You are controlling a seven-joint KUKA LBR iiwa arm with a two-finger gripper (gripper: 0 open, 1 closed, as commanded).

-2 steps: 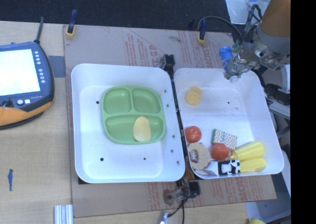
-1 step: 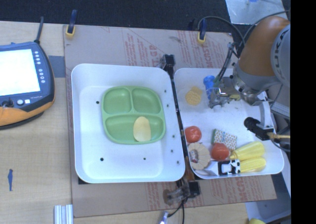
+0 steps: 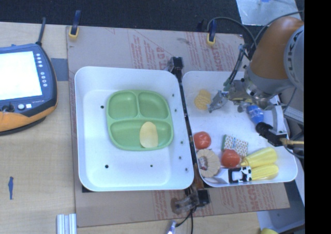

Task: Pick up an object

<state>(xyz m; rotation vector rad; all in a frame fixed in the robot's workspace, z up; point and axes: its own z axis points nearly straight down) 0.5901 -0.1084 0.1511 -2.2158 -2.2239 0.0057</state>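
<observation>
My gripper (image 3: 220,101) hangs over the right bin (image 3: 217,80), just right of a pale yellow object (image 3: 202,98) near the bin's upper left. Its grey fingers point left and down, and nothing shows between them. Lower in the same bin lie a red tomato (image 3: 202,139), a second red fruit (image 3: 230,158), a round tan pastry (image 3: 209,161), a patterned packet (image 3: 236,143), two yellow corn cobs (image 3: 264,164) and a black-and-white piece (image 3: 238,175). A blue object (image 3: 255,113) sits under the wrist.
The left bin (image 3: 88,140) holds a green divided plate (image 3: 138,119) with a pale yellow oval piece (image 3: 149,135) in its lower section. A teach pendant (image 3: 23,86) lies at the bench's left. Clamps (image 3: 176,64) sit between the bins.
</observation>
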